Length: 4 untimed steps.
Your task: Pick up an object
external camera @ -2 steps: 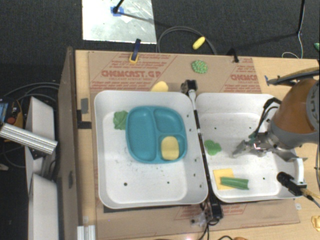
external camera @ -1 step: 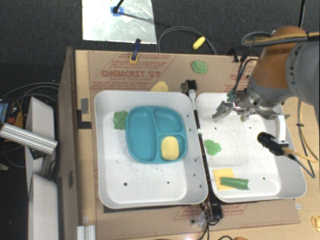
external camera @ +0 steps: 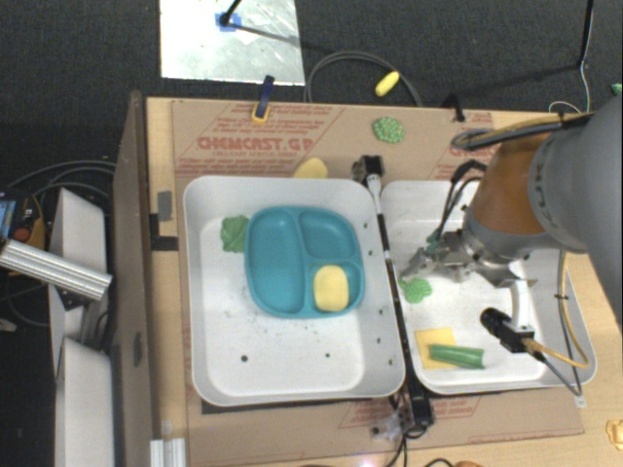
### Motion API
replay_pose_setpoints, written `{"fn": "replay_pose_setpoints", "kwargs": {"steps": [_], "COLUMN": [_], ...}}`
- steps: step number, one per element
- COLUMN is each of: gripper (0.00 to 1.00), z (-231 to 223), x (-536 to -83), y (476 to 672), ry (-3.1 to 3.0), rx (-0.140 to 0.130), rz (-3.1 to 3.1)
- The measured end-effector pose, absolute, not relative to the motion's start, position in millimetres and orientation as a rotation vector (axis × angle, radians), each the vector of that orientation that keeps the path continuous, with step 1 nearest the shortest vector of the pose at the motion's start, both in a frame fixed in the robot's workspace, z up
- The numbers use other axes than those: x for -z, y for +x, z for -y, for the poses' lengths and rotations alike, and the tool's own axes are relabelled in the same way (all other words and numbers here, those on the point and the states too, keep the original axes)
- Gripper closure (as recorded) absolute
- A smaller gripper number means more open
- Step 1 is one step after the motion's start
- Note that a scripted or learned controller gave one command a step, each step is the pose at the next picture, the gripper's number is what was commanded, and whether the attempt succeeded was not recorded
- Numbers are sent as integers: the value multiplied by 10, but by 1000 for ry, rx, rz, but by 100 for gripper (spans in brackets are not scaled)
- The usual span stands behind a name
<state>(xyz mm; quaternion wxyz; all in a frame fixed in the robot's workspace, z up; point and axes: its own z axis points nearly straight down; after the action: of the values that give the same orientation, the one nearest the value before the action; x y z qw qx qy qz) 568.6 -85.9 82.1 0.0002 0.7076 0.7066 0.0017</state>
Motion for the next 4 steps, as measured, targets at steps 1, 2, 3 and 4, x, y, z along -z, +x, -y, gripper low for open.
{"fn": "replay_pose_setpoints", "kwargs": {"steps": [1, 2, 3, 4], "gripper": [100, 100, 100, 100], "z": [854, 777, 44, 171], "x": [-979, -1898, -1846, -2640], "y": [5715, 5450, 5844, 5644], "ry": [2215, 2213, 2207, 2213], "rx": [-12, -9, -8, -8], "rz": [-2220, -2222, -2234, -2223]}}
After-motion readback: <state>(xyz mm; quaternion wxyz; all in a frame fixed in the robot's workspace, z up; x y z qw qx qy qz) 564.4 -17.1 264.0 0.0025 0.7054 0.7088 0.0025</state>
